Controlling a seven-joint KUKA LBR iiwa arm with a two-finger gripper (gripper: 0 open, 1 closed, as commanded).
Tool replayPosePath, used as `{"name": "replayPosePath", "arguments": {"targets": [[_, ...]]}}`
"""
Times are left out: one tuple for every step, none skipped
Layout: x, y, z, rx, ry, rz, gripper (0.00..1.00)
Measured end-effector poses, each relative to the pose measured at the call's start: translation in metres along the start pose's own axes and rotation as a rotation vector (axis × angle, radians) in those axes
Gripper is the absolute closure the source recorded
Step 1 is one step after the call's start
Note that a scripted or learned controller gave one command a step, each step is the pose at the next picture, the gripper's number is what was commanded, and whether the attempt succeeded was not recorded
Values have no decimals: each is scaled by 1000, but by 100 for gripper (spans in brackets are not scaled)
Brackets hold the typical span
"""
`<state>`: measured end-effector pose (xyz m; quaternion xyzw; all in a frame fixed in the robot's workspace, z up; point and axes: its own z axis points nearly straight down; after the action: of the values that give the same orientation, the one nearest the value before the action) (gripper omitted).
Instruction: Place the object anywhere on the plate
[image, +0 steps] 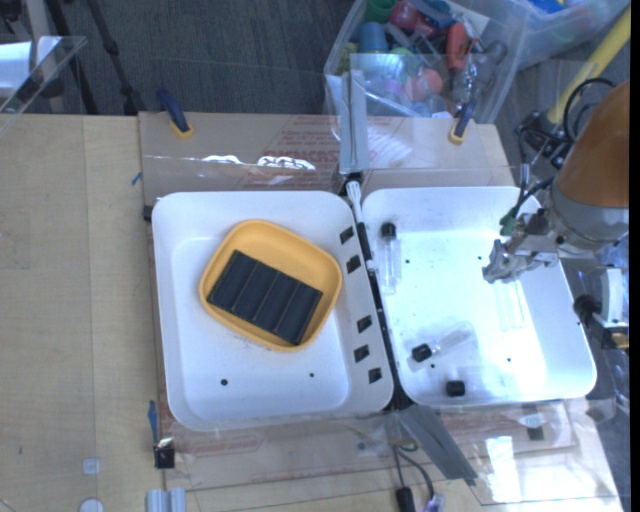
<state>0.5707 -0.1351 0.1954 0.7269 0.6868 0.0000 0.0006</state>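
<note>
On the plate (325, 262), black object (265, 296); pincer (497, 268) well apart.

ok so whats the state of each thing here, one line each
square yellow plate: in left bin, carrying the block
ridged black rectangular block: lying flat on the plate
left white bin: holds the plate
right white bin: arm above it
gripper: over right bin, nothing visibly held

Claw (497, 266) over right bin (560, 370); black obj (265, 296) on yellow plate (322, 262), left bin (180, 300).
</note>
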Motion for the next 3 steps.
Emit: {"name": "replayPosePath", "arguments": {"targets": [[19, 53, -27, 0, 0, -34, 100], [68, 70, 11, 3, 2, -336, 100], [98, 90, 10, -3, 0, -566, 100]]}}
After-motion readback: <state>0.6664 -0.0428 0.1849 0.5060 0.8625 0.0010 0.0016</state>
